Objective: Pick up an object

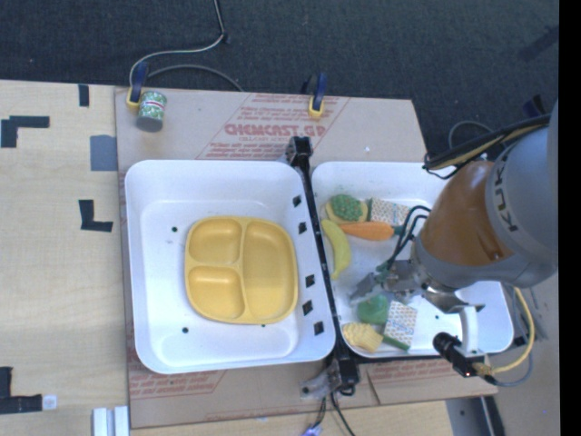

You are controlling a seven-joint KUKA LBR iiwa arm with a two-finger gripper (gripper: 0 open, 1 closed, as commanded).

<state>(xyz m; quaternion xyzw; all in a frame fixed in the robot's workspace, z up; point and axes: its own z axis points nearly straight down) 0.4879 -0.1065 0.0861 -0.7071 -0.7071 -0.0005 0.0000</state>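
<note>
Camera view: gripper hangs low above the right bin; its opening can't be judged. Cardboard reads "CHEMCAST".

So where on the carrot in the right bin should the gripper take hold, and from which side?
Probably at mid-length of the carrot, coming straight down with the closing direction across its narrow width. It lies flat, long axis running left to right, so the short way across suits a two-finger gripper. A green and yellow item touches its left end, and the banana sits close below, so the middle offers more room.
</note>
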